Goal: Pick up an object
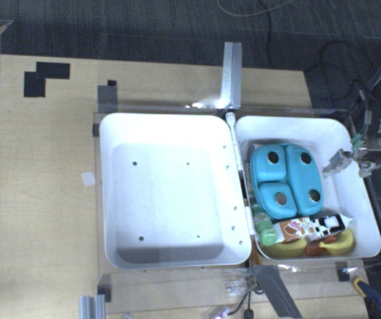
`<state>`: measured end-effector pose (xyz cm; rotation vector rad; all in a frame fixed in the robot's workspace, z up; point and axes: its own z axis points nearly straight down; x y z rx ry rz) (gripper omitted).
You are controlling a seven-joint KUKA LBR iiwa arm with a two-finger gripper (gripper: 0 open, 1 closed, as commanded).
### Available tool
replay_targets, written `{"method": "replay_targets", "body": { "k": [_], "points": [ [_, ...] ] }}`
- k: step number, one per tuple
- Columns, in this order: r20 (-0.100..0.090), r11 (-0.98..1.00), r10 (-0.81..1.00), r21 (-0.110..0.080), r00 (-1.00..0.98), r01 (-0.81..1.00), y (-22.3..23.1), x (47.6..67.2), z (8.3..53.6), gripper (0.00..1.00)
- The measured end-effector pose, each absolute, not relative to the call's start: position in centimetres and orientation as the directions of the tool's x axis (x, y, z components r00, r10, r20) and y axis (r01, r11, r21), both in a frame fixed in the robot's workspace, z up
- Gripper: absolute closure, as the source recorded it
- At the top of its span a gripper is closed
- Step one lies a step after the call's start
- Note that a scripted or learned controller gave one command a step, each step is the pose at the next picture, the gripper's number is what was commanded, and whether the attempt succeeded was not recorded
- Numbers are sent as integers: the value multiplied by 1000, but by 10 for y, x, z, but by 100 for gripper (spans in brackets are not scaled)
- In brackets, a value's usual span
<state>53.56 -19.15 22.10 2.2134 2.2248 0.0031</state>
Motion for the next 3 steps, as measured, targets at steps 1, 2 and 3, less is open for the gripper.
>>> {"method": "replay_targets", "body": {
  "k": [1,2,3],
  "points": [
    [-1,0,1000,3,0,1000,-162,594,139,0],
    [-4,-28,1000,22,28,999,-157,611,125,0],
    [-4,-23,1000,30,23,999,-155,614,138,100]
  ]
}}
